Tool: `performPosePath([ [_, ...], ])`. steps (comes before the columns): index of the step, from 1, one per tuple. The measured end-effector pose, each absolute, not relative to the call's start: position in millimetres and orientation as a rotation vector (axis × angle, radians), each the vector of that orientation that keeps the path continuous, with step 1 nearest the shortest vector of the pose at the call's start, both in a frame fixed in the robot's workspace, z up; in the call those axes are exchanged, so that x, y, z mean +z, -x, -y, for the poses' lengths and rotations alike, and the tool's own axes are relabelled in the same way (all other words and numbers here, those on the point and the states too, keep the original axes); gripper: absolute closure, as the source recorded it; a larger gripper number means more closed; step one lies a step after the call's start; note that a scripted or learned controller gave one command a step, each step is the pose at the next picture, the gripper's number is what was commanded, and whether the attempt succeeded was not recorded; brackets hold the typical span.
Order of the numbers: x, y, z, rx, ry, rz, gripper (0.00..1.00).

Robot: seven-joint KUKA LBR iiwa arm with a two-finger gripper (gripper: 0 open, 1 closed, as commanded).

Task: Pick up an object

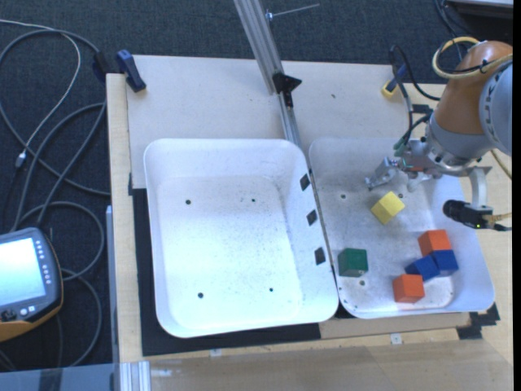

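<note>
Camera view looks down on two white bins, and nearest the lower edge of the right bin (480, 287) sits an orange cube (409, 287). Just behind it, two blue cubes (434, 264) lie touching one another, and a second orange cube (434, 240) rests against their far side. To the left of this cluster, apart from it, a green cube (352, 261) stands close to the wall shared with the left bin (163, 165), whose speckled floor shows four small dark dots.

Farther back in the right bin, a yellow cube (388, 207) lies tilted, alone on the floor, well apart from the cluster. Just beyond it hangs the gripper (389, 173), its metal fingers pointing down and leftward. They stand a little apart with nothing between them; how wide they are spread cannot be told from this angle. The yellow cube lies just in front of the fingertips, and whether they touch it is unclear.

Behind the gripper, the grey arm (468, 133) with its orange band rises toward the right edge, trailing black and yellow cables. A slanted metal rail (259, 35) runs up from between the bins. At the bench's far left corner sits a blue clamp (130, 69). Off the bench, at left, a pendant (24, 279) with a lit screen lies on the dark carpet among cables.
</note>
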State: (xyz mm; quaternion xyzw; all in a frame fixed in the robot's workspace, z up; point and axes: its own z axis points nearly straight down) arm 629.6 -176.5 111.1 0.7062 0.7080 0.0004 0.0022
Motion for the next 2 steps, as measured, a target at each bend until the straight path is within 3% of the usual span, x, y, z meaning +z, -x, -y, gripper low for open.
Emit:
performPosePath([
  [1,99,-577.7,162,-0.004,-2.227,-2.225,0.00],
  [2,100,-647.4,99,0.010,-2.210,-2.229,0.00],
])
